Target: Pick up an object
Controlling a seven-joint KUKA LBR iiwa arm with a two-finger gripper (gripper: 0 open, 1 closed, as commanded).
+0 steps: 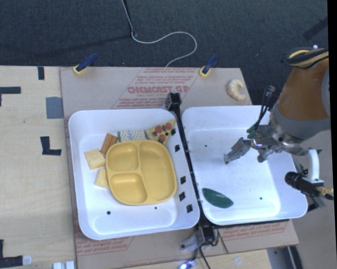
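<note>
My gripper (246, 155) hangs over the middle of the right bin (270, 210), open, with nothing between its fingers. One finger (233, 154) points left and the other (263, 155) points down. A flat dark green object (217, 198) lies on the right bin's floor near the front left corner, below and left of the gripper and apart from it. In the left bin (82, 206) sits a yellow divided plate (141, 172), with tan squares (95, 159), an orange-brown piece (108, 143) and a pizza-slice toy (162, 130) around its back and left edge.
A cream curved object (237, 89) rests on the cardboard behind the right bin. Clamps (85, 64) (208, 64) grip the cardboard's back edge. A black divider (183, 158) runs between the bins. A white cable (165, 40) lies on the dark floor.
</note>
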